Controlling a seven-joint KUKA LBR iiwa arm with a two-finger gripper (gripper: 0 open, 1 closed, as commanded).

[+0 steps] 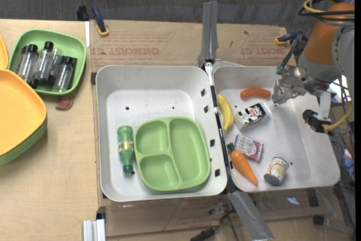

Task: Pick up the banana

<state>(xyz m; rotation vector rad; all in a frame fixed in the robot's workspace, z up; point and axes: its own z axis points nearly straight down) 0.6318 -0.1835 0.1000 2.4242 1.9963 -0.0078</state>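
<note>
Whether the jaws are spread or pressed together cannot be told from this slanted overhead view; the gripper hangs over the upper right part of the right bin, just right of an orange sausage-shaped toy, with nothing seen pinched in it. The banana lies well apart from it, along the left wall of the same bin, its length running up and down beside the divider between the 2 bins. Just right of the banana sits a small black-and-white carton, below that a pink packet, then a carrot near the lower left corner and a small can lying on its side. The left bin holds a green 3-compartment tray and, to its left, a green bottle. Farther left on the worktop stand a green dish of dark-capped vials and a stack of orange plates.
</note>
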